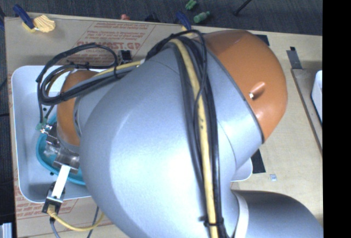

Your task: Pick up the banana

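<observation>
One pincer [53,149] over a white bin [23,105]

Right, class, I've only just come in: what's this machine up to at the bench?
A grey arm with an orange band reaches in from the right and hangs low over the white bin on the left. It blocks most of that bin. A blue object peeks out beneath the wrist. The task is to pick up a banana, but the arm hides any banana, so whether anything has been gripped can't be judged.
</observation>
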### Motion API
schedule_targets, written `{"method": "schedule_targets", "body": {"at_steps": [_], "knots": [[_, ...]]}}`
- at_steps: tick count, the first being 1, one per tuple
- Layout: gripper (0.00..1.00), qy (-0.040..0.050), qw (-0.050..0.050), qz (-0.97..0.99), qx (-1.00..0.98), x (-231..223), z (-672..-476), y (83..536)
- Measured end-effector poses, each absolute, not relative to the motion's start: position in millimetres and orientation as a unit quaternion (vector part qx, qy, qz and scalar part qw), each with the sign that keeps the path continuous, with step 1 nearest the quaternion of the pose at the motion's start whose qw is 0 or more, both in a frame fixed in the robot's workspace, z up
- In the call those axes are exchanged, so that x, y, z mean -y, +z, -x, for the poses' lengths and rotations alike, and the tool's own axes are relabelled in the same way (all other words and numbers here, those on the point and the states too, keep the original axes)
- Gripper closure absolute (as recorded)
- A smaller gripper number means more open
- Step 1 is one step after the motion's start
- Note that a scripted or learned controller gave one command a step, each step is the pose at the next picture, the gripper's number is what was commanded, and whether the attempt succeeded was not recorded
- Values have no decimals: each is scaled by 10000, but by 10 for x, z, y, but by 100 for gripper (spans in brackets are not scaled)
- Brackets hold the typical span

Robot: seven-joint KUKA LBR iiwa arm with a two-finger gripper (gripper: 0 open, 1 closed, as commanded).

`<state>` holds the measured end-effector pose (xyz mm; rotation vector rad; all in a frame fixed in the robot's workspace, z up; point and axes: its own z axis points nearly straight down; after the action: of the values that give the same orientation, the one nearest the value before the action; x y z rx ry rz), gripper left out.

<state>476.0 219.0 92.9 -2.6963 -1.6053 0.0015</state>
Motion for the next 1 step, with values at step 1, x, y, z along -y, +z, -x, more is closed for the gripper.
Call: {"method": "schedule_targets", "body": {"at_steps": [1], "knots": [[100, 21, 27, 8581, 5135, -2189, -4761, 1032]]}}
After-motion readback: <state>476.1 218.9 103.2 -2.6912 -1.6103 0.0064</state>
